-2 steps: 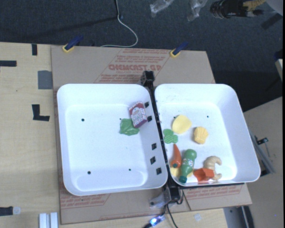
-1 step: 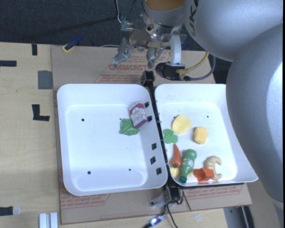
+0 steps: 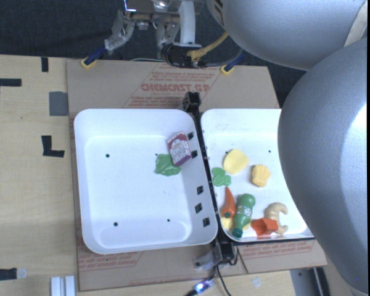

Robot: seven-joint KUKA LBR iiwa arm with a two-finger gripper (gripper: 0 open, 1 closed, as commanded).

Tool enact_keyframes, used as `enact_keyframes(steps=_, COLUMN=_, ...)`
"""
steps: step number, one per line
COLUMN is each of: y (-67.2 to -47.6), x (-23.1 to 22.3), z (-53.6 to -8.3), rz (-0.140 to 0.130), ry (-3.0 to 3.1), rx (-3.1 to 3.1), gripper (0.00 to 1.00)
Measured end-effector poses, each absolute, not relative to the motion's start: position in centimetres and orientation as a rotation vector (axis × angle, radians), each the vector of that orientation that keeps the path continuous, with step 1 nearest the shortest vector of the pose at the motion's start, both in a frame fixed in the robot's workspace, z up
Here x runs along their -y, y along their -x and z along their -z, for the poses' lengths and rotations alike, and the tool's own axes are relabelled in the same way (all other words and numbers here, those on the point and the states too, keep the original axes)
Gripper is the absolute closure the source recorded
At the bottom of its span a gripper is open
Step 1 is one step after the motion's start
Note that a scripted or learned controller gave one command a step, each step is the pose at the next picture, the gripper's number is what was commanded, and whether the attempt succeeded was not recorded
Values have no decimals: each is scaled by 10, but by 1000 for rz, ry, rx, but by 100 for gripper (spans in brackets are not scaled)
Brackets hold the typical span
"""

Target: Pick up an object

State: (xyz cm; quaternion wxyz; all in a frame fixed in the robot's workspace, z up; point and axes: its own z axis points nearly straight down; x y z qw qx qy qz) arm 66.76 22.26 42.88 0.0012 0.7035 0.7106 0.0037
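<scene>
Red-labelled flat packet (image 3: 179, 148) overlapping soft green leaf (image 3: 167, 166); left bin (image 3: 92, 128) smooth white.

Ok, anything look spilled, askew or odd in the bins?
Nothing spilled. The small red packet lies tilted, overlapping the green leaf toy in the left bin. The rest sit in the right bin.

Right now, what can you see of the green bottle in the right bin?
The green bottle lies on its side in the right bin, near the front edge. It looks like glossy plastic, with a pale label around its middle and a bluish cap end pointing toward the front. An orange carrot-like piece lies against its left side, and a red-orange item sits just to its right.
</scene>
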Motion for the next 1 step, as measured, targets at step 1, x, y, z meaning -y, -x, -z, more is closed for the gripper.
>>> enact_keyframes(steps=1, y=-668, x=-218, z=-434, rz=4, ry=-2215, rx=-2227, gripper=100)
